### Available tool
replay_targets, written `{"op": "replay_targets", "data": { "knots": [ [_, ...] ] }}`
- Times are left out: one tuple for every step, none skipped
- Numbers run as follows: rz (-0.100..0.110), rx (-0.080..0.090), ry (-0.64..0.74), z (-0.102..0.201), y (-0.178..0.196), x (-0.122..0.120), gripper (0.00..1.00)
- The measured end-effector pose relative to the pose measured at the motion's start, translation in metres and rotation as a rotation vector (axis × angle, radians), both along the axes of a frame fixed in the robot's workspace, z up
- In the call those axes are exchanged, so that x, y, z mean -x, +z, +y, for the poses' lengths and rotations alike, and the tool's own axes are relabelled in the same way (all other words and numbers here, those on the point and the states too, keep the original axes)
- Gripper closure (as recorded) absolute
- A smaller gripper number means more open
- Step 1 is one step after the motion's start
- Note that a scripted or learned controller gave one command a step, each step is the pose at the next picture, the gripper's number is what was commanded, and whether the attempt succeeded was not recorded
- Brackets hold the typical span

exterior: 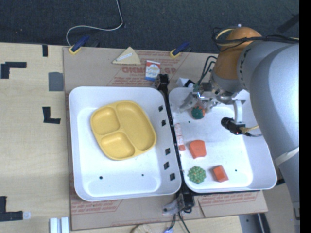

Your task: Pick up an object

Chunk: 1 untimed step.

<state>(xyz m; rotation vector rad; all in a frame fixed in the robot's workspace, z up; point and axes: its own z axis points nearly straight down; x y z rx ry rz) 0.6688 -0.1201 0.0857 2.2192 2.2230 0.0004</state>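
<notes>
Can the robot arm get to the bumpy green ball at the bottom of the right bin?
Probably yes. The bumpy round green ball lies in the open on the floor of the right white bin, with nothing on top of it. The end effector is over the same bin's far end, above a small dark green object.

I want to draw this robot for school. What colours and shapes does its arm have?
The arm is fat, round and smooth, pale grey, with a shiny orange band above the wrist. Thin black cables loop around that part. The gripper is small, silvery metal. A black knob sticks out beside it.
</notes>
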Motion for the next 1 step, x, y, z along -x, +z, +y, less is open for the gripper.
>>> {"op": "replay_targets", "data": {
  "knots": [
    [-0.002,0.002,0.001,-0.0002,0.0102,-0.0004,1.0]
  ]
}}
